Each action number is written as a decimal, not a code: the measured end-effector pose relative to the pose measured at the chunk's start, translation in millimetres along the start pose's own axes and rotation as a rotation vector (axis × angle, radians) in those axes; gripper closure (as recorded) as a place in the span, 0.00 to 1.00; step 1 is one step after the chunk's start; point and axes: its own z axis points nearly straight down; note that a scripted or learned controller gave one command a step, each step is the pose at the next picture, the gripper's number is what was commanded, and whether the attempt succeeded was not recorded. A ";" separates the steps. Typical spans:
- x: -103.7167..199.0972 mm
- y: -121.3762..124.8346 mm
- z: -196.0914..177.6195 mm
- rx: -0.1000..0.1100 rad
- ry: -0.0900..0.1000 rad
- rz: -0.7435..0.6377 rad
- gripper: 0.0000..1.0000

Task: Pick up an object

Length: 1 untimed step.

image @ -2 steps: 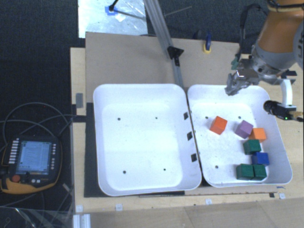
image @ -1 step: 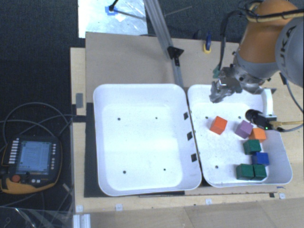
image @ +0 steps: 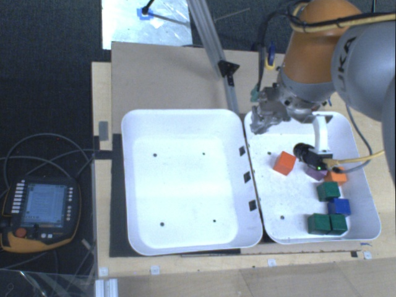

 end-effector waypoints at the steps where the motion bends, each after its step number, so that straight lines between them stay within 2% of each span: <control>1: 50.5 -14.8 3.6 0.001 0.000 0.001 1.00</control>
